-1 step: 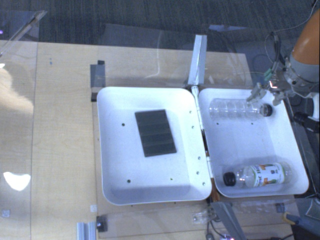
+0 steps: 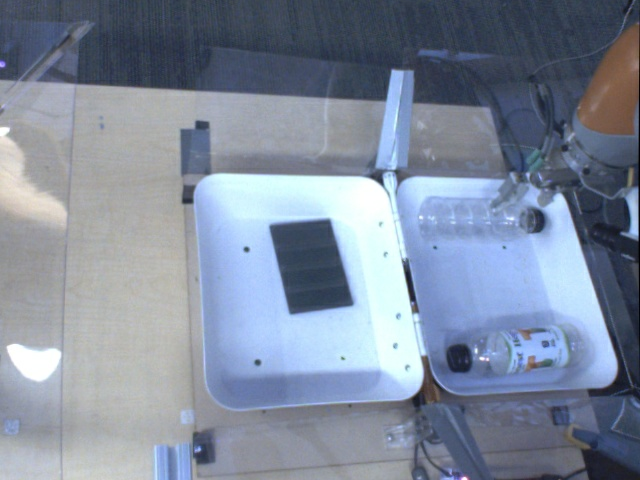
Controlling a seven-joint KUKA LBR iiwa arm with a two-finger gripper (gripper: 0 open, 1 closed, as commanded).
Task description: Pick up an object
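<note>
We see the end effector (image 2: 522, 193) at the right bin's (image 2: 592, 298) far edge, over the clear bottle's (image 2: 475, 218) cap end, its long axis running left; we cannot tell its opening.

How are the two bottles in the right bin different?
The bottle at the back is bare and see-through, but the bottle at the front wears a white label with green and orange on it. The back bottle's dark cap points right, toward the gripper; the front bottle's black cap points left. The back bottle lies by the far wall, the front one by the near wall. Both are clear plastic, lying on their sides in the right bin.
</note>
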